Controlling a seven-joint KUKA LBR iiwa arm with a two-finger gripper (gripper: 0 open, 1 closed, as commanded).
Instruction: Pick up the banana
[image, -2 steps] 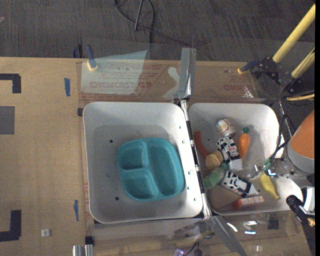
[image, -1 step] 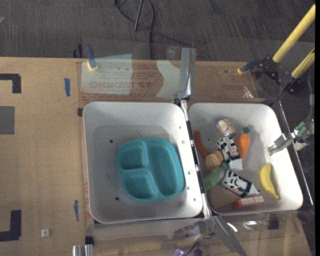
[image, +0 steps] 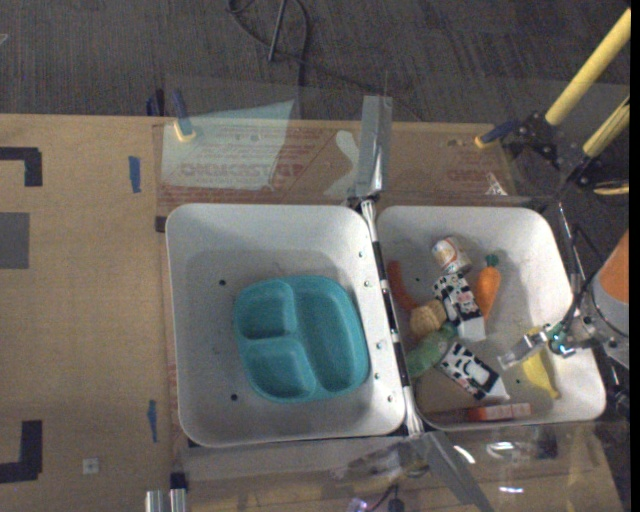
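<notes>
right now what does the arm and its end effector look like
The arm enters at the right edge of the camera view, with a grey body and an orange band just above the wrist. Its end effector is small and metallic, silver-grey with a little teal-green part near the tip. No markings are legible.

Teal tray (image: 300, 338) in left bin (image: 190, 300); carrot (image: 487, 287) right.

Left bin (image: 190, 330): on the table (image: 80, 330), holding a divided tray (image: 300, 338) at its middle.
Right bin (image: 520, 235): touching the left bin's right side.
Carrot (image: 487, 286): far middle of right bin.
Cow-print cartons (image: 462, 300): left of the carrot, one nearer.
Banana (image: 541, 373): near right corner, gripper (image: 552, 340) just over it.
</notes>
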